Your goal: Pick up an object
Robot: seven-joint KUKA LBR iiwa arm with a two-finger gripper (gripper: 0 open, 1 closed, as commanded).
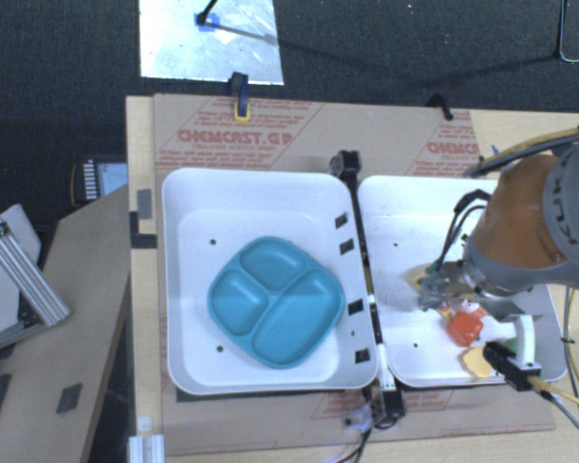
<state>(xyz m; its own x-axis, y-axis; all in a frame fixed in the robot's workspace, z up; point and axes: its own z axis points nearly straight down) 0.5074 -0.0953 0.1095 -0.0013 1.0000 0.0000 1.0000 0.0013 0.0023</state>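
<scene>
Camera view: orange object [465, 328] lies just beside pincer [436, 292].

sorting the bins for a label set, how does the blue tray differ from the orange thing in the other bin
The blue tray is far larger than the orange object. The blue tray lies in the left bin, away from the arm; the orange object lies in the right bin, right beside the end effector. The blue tray has divided compartments; the orange object is a small lump. Both rest on a bin floor.

The arm [536, 225] reached in over the right bin [396, 210] — wrist bent downward, gripper [436, 292] low above the bin's floor.
</scene>
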